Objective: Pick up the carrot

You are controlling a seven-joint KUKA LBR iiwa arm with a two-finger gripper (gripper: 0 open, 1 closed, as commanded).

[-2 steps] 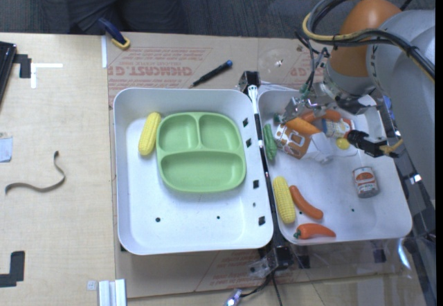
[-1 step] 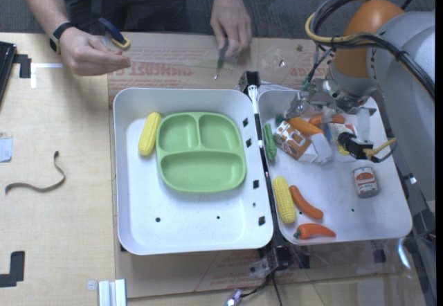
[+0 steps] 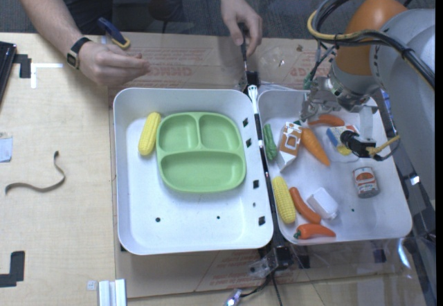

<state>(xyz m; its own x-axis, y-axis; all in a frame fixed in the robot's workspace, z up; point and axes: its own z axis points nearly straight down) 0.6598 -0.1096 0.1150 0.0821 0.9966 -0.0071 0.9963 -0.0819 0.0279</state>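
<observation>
Shows the gripper (image 3: 311,108) hanging low over the far end of the right bin (image 3: 387,225), below the grey arm's orange band (image 3: 367,31), likely so placed to come down on the orange toys crowded there. Cannot tell whether open or closed, with the wrist and cables masking the tip; nothing visibly clamped. Places the carrot (image 3: 315,146) near the middle of that bin's far half, lying flat and slanted, thick end toward the gripper and point toward the bin's near side, just beside a small carton (image 3: 291,139) on its left. Looks smooth, bright orange, tapered, probably plastic and apt to slip under a loose pinch. Notes a second, shorter orange piece (image 3: 327,120) just under the gripper, easy to mistake for the target. Leaves a corn cob (image 3: 282,199), a white block (image 3: 323,203) and a small can (image 3: 365,182) well apart nearer the front, out of the way. Judges the grasp not yet made, with a short descent onto the carrot's thick end wanted.
</observation>
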